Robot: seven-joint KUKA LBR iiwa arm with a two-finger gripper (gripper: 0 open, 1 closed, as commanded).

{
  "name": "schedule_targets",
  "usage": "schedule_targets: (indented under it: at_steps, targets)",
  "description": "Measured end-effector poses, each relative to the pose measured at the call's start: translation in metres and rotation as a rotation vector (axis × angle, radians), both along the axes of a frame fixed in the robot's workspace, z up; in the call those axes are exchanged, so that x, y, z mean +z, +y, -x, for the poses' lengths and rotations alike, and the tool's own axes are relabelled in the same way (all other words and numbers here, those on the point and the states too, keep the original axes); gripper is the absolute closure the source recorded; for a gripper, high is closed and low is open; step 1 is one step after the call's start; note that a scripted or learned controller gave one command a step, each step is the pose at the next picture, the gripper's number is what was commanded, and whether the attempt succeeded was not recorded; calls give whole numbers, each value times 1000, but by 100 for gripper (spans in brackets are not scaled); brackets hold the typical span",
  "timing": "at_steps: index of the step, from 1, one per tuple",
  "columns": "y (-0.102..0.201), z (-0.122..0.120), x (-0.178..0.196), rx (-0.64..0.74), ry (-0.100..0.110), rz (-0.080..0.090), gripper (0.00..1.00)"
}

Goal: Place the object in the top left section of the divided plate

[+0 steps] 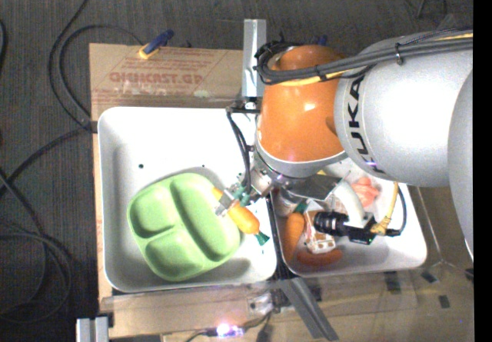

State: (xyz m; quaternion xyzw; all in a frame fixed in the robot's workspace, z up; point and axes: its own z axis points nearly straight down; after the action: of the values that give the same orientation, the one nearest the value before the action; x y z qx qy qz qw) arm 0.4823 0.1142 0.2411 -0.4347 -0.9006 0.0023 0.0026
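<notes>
A green divided plate (171, 219) lies tilted in the left bin (131, 133), towards its front. At the plate's right rim my gripper (251, 217) hangs under the orange wrist, its two teal-tipped fingers (244, 194) standing on either side of a small orange object (243, 218) with a pale yellow end. The gripper is shut on this object, which sits just over the plate's right edge, near the wall between the bins. The arm hides the gripper's upper part.
The right bin (411, 252) holds an orange-brown object (301, 244), a pink one (367, 191) and some white items, mostly under the arm. A cardboard sheet (165, 79) lies behind the left bin. Cables run over the floor at the left.
</notes>
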Motion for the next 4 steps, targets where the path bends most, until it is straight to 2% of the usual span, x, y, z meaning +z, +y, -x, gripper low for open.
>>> schedule_targets:
  at_steps: [1, 2, 3, 4]
  targets:
    - [82, 0, 1, 75, 0, 1, 100]
    - [21, -3, -122, 85, -11, -2, 100]
    - [-18, -2, 30, 99, -4, 1, 100]
    - [10, 1, -46, 378, 3, -4, 100]
